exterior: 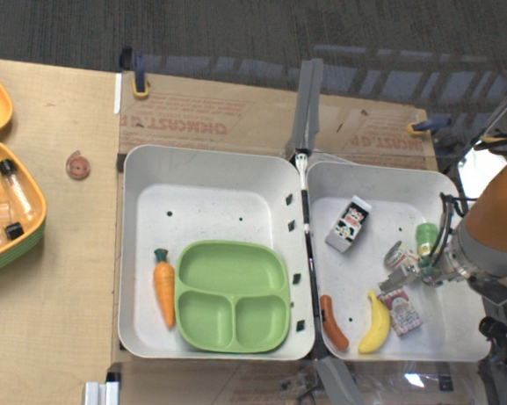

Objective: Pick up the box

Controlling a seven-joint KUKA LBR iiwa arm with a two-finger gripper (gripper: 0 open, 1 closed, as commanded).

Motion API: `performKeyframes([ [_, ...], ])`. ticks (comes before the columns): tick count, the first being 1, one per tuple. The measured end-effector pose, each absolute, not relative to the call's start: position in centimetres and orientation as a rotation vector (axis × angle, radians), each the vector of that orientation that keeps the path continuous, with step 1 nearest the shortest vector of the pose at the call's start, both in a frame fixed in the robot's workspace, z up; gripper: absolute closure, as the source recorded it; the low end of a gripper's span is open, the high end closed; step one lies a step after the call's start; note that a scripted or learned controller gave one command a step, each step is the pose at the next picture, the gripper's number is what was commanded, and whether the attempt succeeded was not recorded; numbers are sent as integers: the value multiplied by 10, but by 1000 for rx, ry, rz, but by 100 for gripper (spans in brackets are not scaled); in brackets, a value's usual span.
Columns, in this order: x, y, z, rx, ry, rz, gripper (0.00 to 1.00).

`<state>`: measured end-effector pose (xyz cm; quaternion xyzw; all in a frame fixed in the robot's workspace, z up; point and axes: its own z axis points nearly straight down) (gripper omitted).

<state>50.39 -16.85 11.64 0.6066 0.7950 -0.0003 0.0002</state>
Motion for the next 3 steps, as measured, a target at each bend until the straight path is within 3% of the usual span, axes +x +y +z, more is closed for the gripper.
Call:
performKeyframes([
  [1, 476, -152, 91, 2406, 2026, -4, 0],
  [2, 476, -153, 99, 2407, 2027, -6, 100],
  [3, 532, -143, 181, 2325, 2114, -5, 100],
])
